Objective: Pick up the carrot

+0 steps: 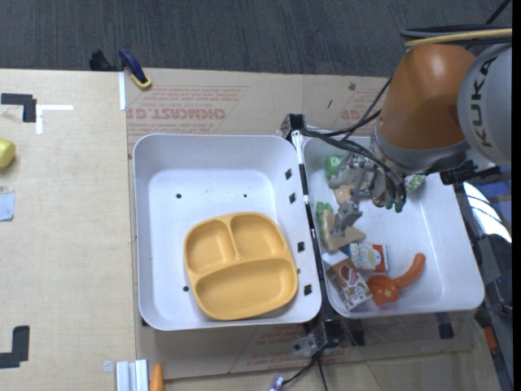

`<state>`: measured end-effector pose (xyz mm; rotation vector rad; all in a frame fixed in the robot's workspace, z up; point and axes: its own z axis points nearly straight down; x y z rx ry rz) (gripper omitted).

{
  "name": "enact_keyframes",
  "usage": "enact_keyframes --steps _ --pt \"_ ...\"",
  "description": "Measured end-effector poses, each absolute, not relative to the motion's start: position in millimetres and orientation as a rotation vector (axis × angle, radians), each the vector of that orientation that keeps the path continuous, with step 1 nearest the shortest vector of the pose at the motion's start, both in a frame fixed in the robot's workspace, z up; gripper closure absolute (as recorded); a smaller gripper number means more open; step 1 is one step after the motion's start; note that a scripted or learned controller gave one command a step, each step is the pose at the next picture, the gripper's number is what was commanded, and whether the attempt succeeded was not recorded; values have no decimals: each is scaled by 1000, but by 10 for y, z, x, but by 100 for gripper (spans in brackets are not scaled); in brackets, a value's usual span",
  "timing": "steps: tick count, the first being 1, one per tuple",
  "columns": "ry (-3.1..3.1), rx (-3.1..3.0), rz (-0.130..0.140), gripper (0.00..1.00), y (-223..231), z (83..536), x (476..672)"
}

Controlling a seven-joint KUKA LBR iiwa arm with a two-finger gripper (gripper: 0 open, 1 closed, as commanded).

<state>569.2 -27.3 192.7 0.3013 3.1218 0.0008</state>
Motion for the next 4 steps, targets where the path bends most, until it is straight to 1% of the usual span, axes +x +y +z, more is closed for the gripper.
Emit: enact_keyframes --steps 1,2,3,4 --pt "3089 563 0 0 74 1919 5044" --pt "3051 742 0 0 814 1916 4809" --pt "2994 872 21 0 1166 1108 5534" --pt "3001 869 11 100 1152 1163 5518"
